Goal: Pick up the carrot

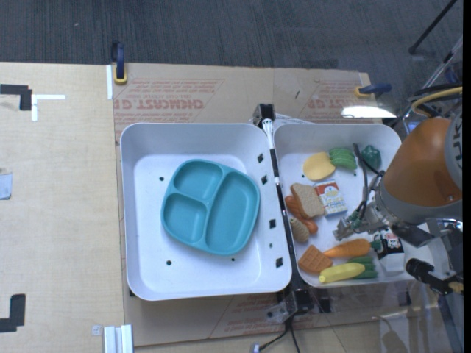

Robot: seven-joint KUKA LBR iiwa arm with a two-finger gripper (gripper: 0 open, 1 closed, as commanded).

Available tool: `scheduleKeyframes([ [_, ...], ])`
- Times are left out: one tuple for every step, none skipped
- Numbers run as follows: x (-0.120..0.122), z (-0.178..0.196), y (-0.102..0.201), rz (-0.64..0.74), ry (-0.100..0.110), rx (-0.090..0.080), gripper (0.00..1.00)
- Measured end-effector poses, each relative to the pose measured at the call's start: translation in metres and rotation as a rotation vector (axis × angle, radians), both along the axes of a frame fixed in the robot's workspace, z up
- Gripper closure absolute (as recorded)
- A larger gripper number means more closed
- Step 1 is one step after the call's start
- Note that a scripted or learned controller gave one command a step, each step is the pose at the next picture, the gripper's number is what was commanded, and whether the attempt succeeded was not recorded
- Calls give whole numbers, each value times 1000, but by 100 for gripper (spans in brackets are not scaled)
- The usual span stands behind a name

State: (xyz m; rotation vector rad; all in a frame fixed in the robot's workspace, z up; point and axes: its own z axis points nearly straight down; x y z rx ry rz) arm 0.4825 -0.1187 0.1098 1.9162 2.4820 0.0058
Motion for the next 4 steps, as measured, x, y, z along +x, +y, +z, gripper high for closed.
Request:
scheduleKeyframes([
  [0,0,0,1,0,0,0],
  [-5,-18,7,23,8,1,0],
  [-3,-10,6,16,4,0,100],
  [-3,-10,6,16,5,0,0],
])
